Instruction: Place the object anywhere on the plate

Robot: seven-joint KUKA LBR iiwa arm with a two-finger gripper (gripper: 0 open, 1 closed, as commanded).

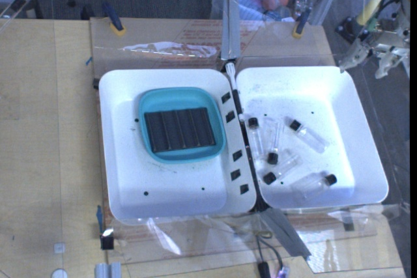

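teal plate (180,124) is seen in the left bin (117,140), nothing set on it. clear black-capped vials (306,135) are scattered in the right bin (365,140). gripper (381,55) is parked beyond that bin's far right corner; finger state cannot be told. pick step not begun. next: one vial is to be grasped, then carried left.

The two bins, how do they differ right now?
The left bin holds a teal plate with a dark ribbed insert; the right bin holds several clear vials with black caps, lying scattered. Both are shallow, white and side by side.
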